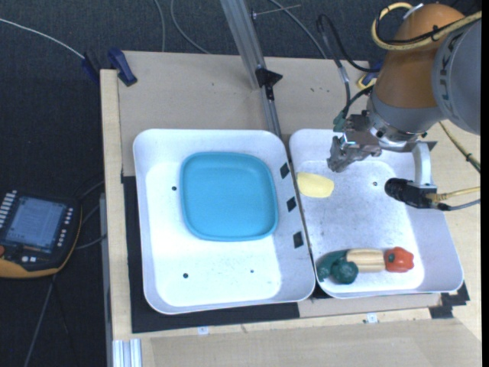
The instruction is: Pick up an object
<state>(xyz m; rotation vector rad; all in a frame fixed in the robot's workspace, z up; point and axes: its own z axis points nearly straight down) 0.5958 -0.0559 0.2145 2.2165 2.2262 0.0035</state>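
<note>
A pale yellow lemon-shaped object (315, 185) lies near the left wall of the right bin (428, 228). My gripper (341, 159) hangs just above and to the right of it, fingers pointing down and nothing visible between them. Along the right bin's front edge lie a dark green object (338, 268), a tan cylinder (366, 260) and a red tomato-like object (398, 259), touching in a row.
A light blue square plate (228, 196) sits in the left bin (160, 266). A slanted metal pole (244, 29) rises behind the bins. A black cable connector (406, 192) hangs over the right bin. A teach pendant (34, 228) lies off the bench to the left.
</note>
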